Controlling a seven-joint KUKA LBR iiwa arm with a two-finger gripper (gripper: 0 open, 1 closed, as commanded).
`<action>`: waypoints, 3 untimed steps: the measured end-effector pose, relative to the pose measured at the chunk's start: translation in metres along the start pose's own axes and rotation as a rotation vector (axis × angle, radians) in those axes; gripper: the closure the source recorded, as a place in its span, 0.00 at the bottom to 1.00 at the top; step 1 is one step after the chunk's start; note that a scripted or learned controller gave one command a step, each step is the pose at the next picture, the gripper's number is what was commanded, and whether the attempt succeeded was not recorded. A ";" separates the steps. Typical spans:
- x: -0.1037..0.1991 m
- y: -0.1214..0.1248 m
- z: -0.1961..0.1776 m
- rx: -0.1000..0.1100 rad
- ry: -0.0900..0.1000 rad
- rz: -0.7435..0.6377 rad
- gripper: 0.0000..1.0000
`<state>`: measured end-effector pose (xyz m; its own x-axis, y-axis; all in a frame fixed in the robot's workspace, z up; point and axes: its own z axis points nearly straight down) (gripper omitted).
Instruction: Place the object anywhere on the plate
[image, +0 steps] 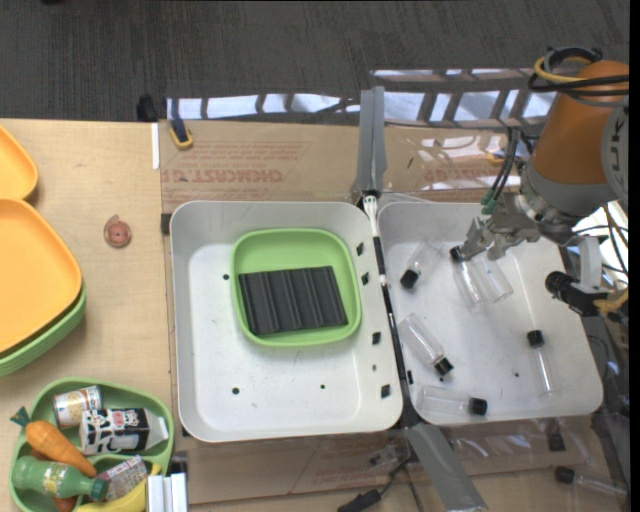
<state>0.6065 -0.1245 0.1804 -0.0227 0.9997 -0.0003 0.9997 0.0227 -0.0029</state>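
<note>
Your gripper (478, 243) hangs over the right bin (560, 395) | fingers: you cannot tell their spread | clear vial (482, 281) lies just below it | green plate (295, 249) sits in left bin (200, 390), bearing a dark ribbed block (292, 299)

1. We are seeing a square green plate (296, 247) lying flat in the left bin, carrying a dark ribbed mat.
2. We are seeing clear black-capped vials (424, 343) lying scattered in the right bin.

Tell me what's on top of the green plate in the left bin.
A dark ribbed mat lies flat on the green plate, covering most of its floor. Whatever sits beneath the mat is hidden.
</note>
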 end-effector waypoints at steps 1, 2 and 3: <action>0.026 -0.049 -0.010 -0.001 0.000 -0.148 1.00; 0.095 -0.072 -0.011 0.000 0.000 -0.327 1.00; 0.133 -0.059 -0.010 -0.001 -0.001 -0.422 1.00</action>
<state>0.5447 0.0068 0.1907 -0.4299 0.9029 -0.0002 0.9029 0.4299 -0.0016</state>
